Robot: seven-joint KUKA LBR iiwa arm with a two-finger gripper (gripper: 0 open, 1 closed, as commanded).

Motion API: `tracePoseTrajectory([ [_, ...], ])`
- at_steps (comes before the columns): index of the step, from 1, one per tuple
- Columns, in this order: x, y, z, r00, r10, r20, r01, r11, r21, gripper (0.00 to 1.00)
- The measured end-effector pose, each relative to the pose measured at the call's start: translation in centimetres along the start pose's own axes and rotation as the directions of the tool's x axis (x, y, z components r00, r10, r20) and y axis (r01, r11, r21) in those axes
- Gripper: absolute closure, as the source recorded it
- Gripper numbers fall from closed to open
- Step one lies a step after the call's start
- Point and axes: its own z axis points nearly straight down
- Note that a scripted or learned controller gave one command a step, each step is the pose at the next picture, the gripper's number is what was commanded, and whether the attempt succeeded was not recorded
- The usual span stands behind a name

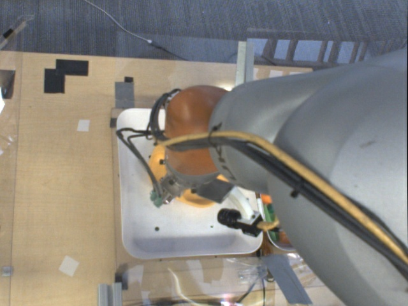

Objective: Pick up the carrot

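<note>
Camera view: the hand (159, 195) hangs low over the left bin (143, 238) (open or closed, I cannot tell). The carrot (266, 200) seemingly lies by the bin's right rim, so recentre before descending.

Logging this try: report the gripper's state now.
Gripper: cannot be told; it is low over the left white bin, wrist blocking the view.

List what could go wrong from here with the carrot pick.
1. The arm covers most of the white bin, so the carrot can't be made out; a grasp could miss unnoticed.
2. The black cables loop near the bin wall and might snag.
</note>
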Motion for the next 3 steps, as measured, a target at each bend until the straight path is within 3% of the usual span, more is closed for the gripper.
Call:
tracePoseTrajectory([
  [1, -2.2, -3.4, -12.8, 0.958, -0.287, 0.006, 0.287, 0.958, -0.006, 1.0],
  [2, 1.1, -0.9, -1.1, 0.95, -0.311, -0.005, 0.311, 0.95, 0.006, 1.0],
  [3, 0.9, -0.5, -14.2, 0.947, -0.323, 0.009, 0.323, 0.946, -0.012, 1.0],
])
